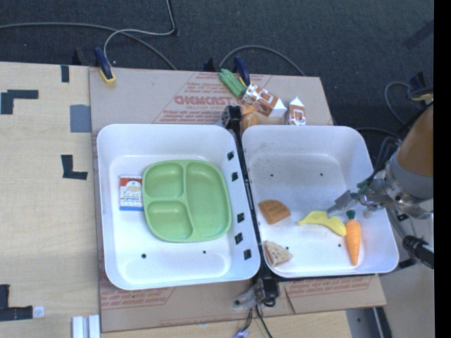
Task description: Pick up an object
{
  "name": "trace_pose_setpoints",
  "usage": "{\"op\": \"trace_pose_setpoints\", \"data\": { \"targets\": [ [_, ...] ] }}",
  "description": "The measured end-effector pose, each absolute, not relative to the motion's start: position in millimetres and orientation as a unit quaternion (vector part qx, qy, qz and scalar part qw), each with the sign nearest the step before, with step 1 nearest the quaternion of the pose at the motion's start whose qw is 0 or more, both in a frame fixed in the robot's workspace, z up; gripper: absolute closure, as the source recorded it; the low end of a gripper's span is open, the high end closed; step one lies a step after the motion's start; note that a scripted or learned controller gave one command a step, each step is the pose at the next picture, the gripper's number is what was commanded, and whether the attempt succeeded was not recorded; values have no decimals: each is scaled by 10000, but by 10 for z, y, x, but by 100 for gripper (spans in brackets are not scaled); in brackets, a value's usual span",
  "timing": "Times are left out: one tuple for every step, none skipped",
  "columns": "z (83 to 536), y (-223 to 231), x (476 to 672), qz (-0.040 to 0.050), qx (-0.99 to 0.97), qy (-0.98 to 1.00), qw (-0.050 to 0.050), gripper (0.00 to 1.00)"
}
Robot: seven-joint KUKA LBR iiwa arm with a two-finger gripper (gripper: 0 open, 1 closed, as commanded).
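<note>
The right bin holds a yellow banana, an orange carrot, a brown piece of toast and a sandwich wedge. My gripper hangs low at the bin's right side, just above the banana's right end and the carrot's green top. It looks open, with nothing between its fingers. The grey arm with its orange band comes in from the right edge.
In the left bin lie a green divided plate and a small printed card. Behind the bins stand small cartons and a green clamp. Cables trail across the dark floor at the back.
</note>
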State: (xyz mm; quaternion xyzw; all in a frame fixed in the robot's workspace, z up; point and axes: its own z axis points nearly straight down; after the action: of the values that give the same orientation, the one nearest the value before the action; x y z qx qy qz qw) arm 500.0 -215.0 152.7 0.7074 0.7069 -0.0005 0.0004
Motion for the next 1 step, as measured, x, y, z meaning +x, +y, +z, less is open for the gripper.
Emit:
{"op": "trace_pose_setpoints", "data": {
  "targets": [
    [882, -1352, 5162, 18, 7069, 7073, 17, 0]
  ]
}}
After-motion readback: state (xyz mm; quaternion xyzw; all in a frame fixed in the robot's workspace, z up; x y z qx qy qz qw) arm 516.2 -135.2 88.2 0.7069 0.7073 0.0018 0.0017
